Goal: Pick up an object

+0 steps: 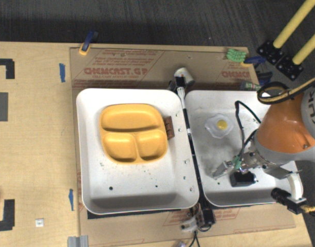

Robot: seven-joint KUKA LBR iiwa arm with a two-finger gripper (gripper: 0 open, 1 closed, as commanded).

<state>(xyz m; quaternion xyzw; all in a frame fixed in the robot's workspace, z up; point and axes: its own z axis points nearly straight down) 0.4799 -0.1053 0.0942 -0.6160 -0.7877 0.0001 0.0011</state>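
In the right bin (265, 107), my gripper (222, 170) hangs low over the bin floor, near the front middle. The grey arm with its orange band (284, 130) reaches in from the right above it. A small pale round object with a yellow centre (219, 124) lies on the floor of the right bin, farther back and apart from the gripper. A yellow divided tray (132, 133) lies in the left bin (90, 153), with a small brown object (167, 127) against its right edge.
The two bins meet along a raised middle rim (190, 148). A black cable (245, 118) loops over the right bin beside the arm. Yellow poles with black clamps (288, 32) stand at the back right. The bins sit on a cardboard sheet (121, 68).
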